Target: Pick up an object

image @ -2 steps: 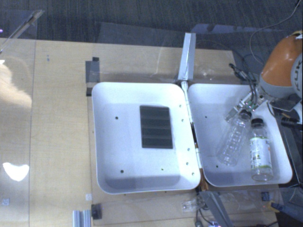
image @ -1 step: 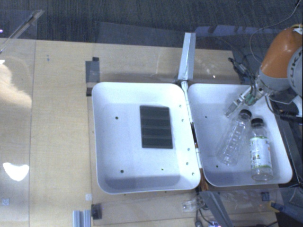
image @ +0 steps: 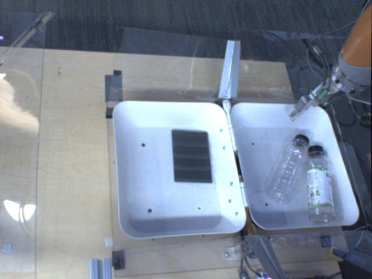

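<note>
From the camera view above the desk (image: 70,173) we see two shallow white bins side by side. The left bin (image: 131,156) carries a dark ribbed rectangular pad (image: 192,156) lying flat near its middle. The right bin (image: 343,196) carries two clear plastic bottles with dark caps.

The arm (image: 357,45) comes in at the upper right corner, its orange band showing above the grey wrist. The pincer (image: 303,105) hangs over the far rim of the right bin, angled down toward the left. Its tip is small and blurred, so we cannot tell whether it stands apart or together, and we see nothing clamped in it.

The first bottle (image: 286,170) lies tilted, its cap pointing toward the far rim and its base toward the near left. Its cap sits just below the pincer, near but apart from it. The second bottle (image: 319,185) lies just to its right, nearly parallel to the bin's right wall, with its cap also at the far end. It is the farther of the two from the pincer.

The second bottle wears a pale label with a greenish tint around its body; the writing on it is too small for us to read. The first bottle looks bare and ridged, with no label we can make out.
</note>
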`<state>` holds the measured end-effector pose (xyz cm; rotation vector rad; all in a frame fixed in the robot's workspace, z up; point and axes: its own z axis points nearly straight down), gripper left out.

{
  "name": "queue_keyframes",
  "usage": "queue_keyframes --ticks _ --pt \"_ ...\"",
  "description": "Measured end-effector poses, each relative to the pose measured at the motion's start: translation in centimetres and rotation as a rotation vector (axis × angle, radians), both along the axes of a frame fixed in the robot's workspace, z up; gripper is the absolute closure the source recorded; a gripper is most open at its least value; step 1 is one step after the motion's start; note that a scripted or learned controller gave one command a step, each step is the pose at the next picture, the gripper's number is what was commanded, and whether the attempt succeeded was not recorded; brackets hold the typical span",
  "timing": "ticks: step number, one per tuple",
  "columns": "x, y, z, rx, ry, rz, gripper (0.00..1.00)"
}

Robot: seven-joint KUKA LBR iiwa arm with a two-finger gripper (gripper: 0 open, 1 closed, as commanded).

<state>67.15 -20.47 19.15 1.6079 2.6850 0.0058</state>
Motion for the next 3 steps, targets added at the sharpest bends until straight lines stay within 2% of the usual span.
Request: queue_keyframes --ticks 1,2,3 --pt "0.3 -0.4 -5.8 -0.005 -0.007 0.043 0.00" --pt "-6.1 0.0 -10.3 0.001 0.003 0.029 0.00" --pt "-5.3 0.0 -8.9 0.001 0.005 0.126 0.00"
